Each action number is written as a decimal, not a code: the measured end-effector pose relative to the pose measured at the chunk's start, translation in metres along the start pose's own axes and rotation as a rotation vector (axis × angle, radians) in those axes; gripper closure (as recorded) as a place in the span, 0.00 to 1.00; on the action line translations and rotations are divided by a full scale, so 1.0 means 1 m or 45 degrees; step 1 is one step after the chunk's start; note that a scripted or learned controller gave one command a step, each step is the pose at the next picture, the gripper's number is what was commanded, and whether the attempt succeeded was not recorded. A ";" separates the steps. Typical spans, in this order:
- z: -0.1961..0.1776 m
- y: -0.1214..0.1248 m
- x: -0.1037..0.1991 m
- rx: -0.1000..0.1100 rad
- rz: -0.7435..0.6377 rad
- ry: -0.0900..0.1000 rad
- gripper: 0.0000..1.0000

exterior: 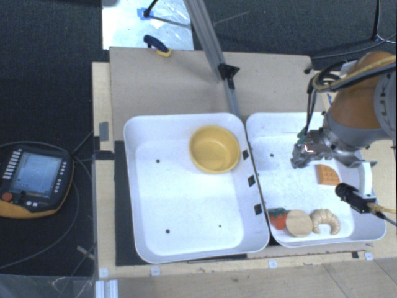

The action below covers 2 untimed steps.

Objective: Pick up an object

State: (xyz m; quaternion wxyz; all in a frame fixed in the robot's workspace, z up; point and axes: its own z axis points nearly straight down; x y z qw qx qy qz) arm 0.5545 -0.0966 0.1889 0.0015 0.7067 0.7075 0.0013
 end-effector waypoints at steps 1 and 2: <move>-0.051 0.001 0.000 -0.001 0.001 0.000 1.00; -0.039 0.013 0.052 0.005 -0.004 0.002 1.00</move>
